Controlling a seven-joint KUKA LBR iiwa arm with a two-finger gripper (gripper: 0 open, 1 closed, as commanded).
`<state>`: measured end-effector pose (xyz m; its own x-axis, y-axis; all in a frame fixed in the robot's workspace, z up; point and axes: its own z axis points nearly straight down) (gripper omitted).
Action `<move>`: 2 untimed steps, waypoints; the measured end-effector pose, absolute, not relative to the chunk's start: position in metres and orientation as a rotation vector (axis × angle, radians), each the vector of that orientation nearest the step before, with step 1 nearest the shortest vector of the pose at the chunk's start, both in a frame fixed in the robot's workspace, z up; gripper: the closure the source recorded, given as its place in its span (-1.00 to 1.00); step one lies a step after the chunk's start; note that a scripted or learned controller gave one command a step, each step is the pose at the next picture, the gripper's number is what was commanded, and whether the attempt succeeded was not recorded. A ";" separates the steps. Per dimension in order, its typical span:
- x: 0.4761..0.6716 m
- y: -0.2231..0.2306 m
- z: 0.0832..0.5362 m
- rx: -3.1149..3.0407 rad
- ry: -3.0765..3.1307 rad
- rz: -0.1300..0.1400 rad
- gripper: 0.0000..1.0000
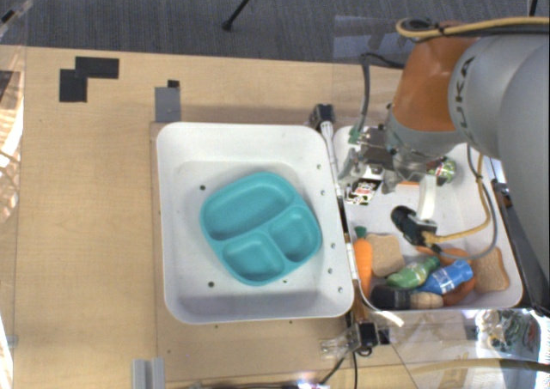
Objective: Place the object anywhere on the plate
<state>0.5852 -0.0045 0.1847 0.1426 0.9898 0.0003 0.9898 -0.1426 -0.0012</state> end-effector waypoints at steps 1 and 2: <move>0.577 0.074 0.199 -2.403 -2.066 -0.037 1.00; 0.543 0.115 0.213 -2.339 -2.098 -0.008 1.00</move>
